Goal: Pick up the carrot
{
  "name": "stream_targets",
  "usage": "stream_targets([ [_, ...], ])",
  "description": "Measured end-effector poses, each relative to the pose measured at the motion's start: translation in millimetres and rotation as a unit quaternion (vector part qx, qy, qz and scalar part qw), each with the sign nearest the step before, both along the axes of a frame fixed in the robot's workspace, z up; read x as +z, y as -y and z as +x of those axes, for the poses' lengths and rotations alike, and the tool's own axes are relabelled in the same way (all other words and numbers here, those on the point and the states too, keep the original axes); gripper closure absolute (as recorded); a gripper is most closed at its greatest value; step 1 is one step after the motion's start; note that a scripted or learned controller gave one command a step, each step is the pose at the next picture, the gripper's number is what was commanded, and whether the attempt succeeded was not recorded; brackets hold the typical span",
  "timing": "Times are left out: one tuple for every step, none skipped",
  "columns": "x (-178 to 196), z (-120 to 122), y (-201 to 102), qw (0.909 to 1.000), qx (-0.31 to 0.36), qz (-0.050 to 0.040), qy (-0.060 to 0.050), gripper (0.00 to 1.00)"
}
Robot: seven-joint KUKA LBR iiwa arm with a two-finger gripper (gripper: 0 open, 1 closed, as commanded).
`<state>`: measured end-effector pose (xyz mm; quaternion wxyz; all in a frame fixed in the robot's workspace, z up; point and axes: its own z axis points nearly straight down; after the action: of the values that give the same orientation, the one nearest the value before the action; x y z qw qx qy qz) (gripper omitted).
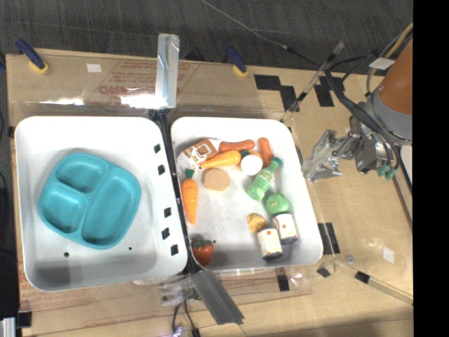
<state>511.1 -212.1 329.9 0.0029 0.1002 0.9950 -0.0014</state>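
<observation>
Orange plastic carrot w/ green top lying in right shallow white bin, against left wall, green end up-frame. Second orange carrot-like piece nearby, beside round tan disc. Silver two-finger gripper outside bin, over worktop to right; fingers' state: cannot tell. Teal divided plate in left bin.
</observation>
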Motion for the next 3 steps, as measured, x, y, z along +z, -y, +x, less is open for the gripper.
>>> stream_targets([
  [-28, -34, -2, 0.9901, 0.140, 0.0009, -0.003, 1.00],
  [-45, 17, -3, 0.9621, 0.273, 0.0000, -0.002, 1.00],
  [-33, -25, -2, 0.9359, 0.352, 0.0001, -0.003, 1.00],
])
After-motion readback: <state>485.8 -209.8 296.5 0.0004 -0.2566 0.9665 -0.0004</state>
